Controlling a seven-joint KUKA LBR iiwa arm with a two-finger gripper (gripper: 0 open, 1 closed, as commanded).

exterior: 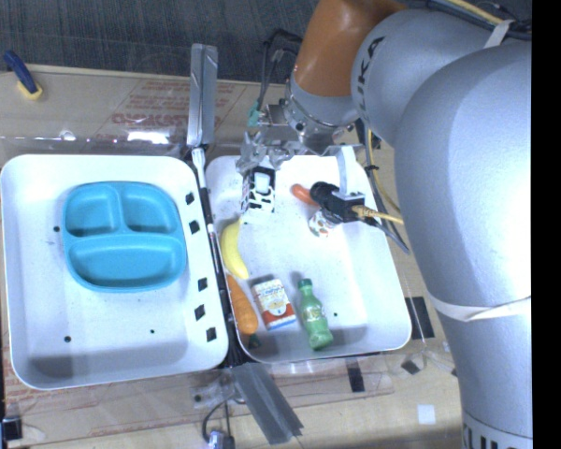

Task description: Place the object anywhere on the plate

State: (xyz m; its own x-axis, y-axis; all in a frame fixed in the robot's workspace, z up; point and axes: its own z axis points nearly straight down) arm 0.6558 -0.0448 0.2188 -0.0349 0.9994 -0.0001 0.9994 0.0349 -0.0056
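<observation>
Banana (231,248) is lying just below the gripper (259,187) in the right bin (374,297), apart from it. Whether the gripper is open or closed, I cannot tell. Further below it, a carrot (244,309), small carton (273,304) and green bottle (312,314) are sitting. Off to its left, the blue plate (124,234) is waiting in the left bin (37,344).
</observation>
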